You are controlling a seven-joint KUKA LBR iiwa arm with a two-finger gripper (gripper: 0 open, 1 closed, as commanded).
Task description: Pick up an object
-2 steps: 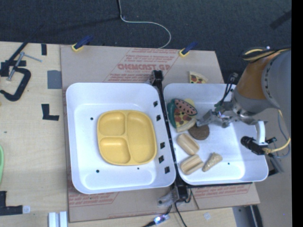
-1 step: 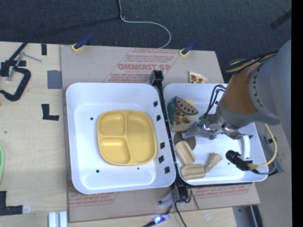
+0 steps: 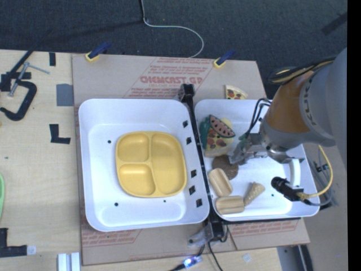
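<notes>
We see the gripper [image 3: 239, 153] low in the right bin [image 3: 302, 210], at the end of the grey arm [image 3: 304, 109] coming in from the view's right. Its tip is too small and dark, so we cannot tell if it is spread or closed, or if it has anything.

Closest thing: a brown lump [image 3: 227, 166], right at the tip, just below-left of it in the view. We cannot tell if they touch. It lies on the bin floor.

Just up-left of the gripper we see a watermelon slice [image 3: 219, 127], with a yellowish piece [image 3: 214, 144] below it, the two touching or overlapping.

Below-left of the gripper, past the lump: a tan bread roll [image 3: 220, 180], touching the lump's lower edge or very near it.

Straight below the gripper, a bit apart: a cone [image 3: 254, 192], lying tilted. Left of the cone, near the bin's front wall: a second tan loaf [image 3: 230, 204].

Well above the gripper, outside the bin on the cardboard sheet [image 3: 163, 75]: a pizza slice [image 3: 234, 92].

Far left of the gripper: the left bin [image 3: 93, 208], holding a yellow divided plate [image 3: 151, 164], flat, three compartments.

Farthest from the gripper: two clips [image 3: 99, 51] on the cardboard's top edge, a white cable [image 3: 169, 27] on the dark floor above, and a black clamp [image 3: 16, 97] on the bench at the view's left edge.
</notes>
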